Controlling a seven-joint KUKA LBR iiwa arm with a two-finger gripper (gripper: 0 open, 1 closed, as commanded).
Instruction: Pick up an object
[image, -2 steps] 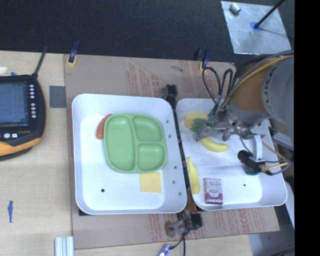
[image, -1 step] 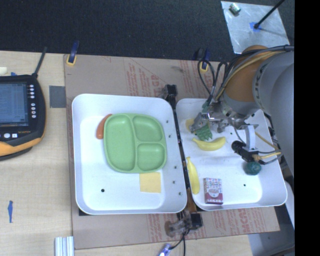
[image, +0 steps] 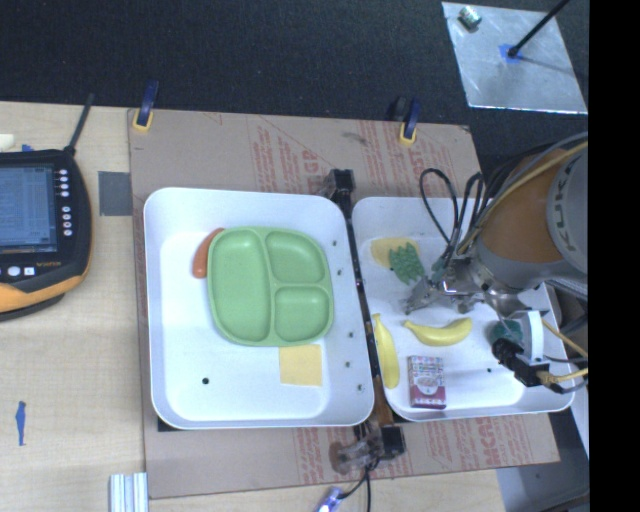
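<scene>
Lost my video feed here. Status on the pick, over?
Gripper low in right bin, nothing seen between fingers. Banana just below it, green toy above-left. Red packet and second banana nearby.

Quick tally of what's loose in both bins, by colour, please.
Yellow: 4 (banana, second banana, square, piece)
Green: 2 (tray, leafy item)
Red/orange: 2 (box, piece under the tray)
Total: 8
</scene>
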